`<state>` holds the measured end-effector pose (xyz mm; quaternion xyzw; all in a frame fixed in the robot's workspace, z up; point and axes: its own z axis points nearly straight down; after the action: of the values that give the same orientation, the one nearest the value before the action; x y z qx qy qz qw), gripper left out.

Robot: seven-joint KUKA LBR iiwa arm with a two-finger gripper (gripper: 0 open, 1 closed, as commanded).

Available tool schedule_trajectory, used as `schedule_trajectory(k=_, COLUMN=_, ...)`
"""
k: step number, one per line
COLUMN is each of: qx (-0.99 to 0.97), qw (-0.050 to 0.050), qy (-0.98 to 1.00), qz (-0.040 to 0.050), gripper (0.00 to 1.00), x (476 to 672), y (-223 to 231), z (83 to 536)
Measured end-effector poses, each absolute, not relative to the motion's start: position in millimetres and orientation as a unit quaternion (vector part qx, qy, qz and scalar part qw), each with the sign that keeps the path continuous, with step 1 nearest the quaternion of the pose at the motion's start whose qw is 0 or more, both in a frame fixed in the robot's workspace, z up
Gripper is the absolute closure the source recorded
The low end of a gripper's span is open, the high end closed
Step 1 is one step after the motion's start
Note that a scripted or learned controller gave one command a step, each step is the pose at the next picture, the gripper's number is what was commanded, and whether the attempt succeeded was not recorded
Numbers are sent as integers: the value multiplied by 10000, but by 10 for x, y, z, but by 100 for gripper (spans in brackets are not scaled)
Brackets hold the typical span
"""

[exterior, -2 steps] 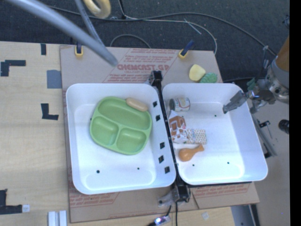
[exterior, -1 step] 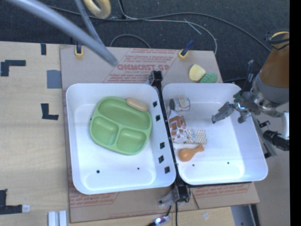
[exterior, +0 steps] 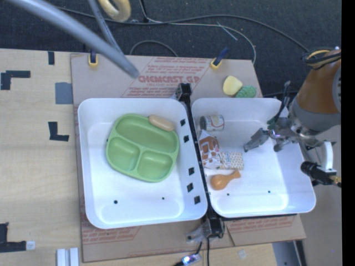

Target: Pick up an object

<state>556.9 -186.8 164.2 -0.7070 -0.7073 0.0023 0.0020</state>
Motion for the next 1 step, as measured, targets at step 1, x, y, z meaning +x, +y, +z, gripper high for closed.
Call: schedule_trajectory(k=1, qx=-7071, qw=26, qy=-7071, qz=24, gripper=0, x=5465, y=-1882, z=1150)
